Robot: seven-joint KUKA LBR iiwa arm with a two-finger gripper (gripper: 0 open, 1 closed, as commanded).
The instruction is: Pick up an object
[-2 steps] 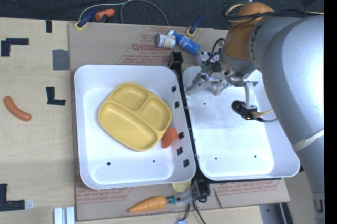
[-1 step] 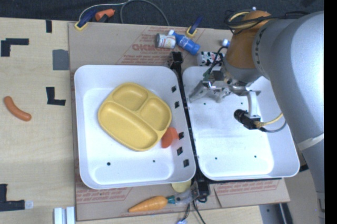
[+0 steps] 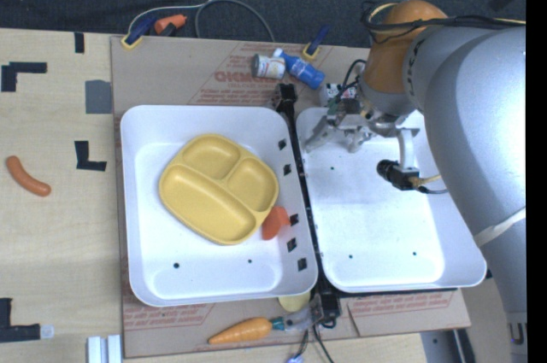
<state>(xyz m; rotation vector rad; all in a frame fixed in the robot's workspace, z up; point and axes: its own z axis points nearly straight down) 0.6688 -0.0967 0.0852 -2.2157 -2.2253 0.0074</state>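
The grey arm (image 3: 479,105) comes in from the right, its orange band (image 3: 402,37) showing above the wrist, and its hand (image 3: 340,131) sits low over the far left corner of the right bin (image 3: 385,259). From where I stand I cannot tell whether the hand is open or closed, and I see nothing in it. A black cable fitting (image 3: 398,173) hangs just to the right of the hand, a little nearer me.

Left of the hand, across the black divider (image 3: 297,182) where the two bins meet, lies the left bin (image 3: 145,267). In it rests a yellow divided plate (image 3: 220,186), and a small orange-red piece (image 3: 274,223) touches the plate's near right edge, close to the divider. These are the nearest objects to the hand, yet well apart from it.

Beyond the hand, on the cardboard, lies a blue and white bottle (image 3: 289,67) on its side. Far to the left on the surface is a sausage (image 3: 27,176). Nearer me, past the left bin, a toy carrot (image 3: 242,330) lies on the cardboard.
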